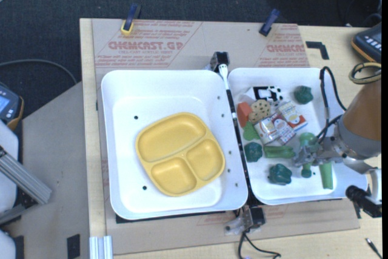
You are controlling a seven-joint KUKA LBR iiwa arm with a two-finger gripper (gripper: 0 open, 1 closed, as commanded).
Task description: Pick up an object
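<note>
Camera view: looks down at a slant on two white bins side by side on a board-covered bench.
Left bin (121, 130): holds a yellow divided plate (180, 153) lying flat near its middle.
Right bin (339, 188): holds a heap of small things, among them a spotted cookie (260, 108), an orange piece (244, 112), a red and white packet (279, 124), a green lump (280, 174) near the front and another green piece (303, 94) at the back.
Arm (364, 124): reaches in from the right, low over the right bin.
Gripper (306, 158): sits among green pieces near the heap's right side; whether it grasps anything cannot be told.
Clamps: a yellow clamp (128, 21) and a blue clamp (270, 22) grip the board's far edge.
</note>
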